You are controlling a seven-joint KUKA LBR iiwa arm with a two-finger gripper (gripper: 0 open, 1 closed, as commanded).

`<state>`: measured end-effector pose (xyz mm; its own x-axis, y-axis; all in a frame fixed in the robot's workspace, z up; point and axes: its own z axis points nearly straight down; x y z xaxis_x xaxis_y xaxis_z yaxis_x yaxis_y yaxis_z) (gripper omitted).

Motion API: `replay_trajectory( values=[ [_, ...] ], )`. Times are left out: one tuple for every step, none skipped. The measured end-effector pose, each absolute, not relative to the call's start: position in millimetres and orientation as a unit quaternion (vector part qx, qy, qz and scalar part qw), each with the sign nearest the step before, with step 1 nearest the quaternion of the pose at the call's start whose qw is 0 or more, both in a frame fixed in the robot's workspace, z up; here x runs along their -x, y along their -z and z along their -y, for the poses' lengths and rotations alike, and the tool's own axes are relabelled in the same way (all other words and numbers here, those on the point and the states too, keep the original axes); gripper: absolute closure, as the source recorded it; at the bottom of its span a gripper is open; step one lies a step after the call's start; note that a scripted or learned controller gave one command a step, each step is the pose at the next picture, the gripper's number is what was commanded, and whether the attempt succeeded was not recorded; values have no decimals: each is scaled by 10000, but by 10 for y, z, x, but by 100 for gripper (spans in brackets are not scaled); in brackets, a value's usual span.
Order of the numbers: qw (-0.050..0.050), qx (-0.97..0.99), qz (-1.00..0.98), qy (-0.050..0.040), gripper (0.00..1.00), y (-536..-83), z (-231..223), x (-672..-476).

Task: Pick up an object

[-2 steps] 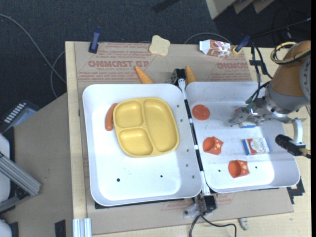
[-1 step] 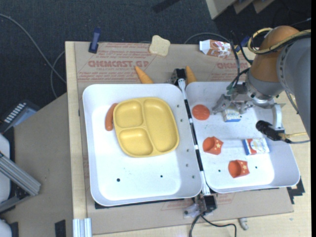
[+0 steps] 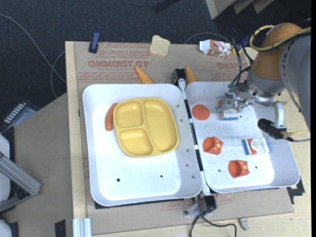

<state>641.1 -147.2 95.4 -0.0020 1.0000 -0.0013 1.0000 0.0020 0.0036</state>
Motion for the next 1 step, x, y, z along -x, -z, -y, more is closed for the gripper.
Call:
replay_trajectory(
  values=[
    [-43,-7069,-7073,32,100,-843,913,-6648]
  ],
)
